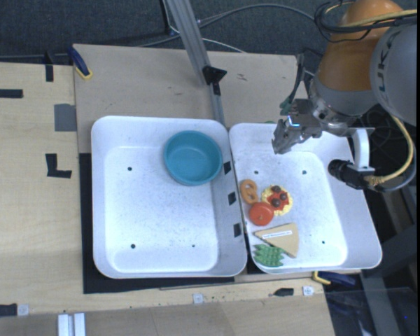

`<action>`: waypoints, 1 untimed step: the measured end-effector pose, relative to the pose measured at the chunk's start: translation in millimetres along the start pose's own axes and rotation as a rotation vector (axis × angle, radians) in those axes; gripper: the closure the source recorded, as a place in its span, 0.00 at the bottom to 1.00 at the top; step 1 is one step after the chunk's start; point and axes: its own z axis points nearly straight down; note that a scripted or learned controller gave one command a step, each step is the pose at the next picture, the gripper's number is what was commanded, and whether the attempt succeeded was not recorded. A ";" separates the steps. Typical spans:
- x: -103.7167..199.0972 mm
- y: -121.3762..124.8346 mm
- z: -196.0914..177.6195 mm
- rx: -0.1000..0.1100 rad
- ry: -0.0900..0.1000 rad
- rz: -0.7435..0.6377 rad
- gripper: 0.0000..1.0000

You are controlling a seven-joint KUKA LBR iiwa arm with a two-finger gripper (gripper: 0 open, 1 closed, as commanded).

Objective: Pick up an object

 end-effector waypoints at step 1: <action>54.6 -25.0 4.5 0.000 0.000 0.000 1.00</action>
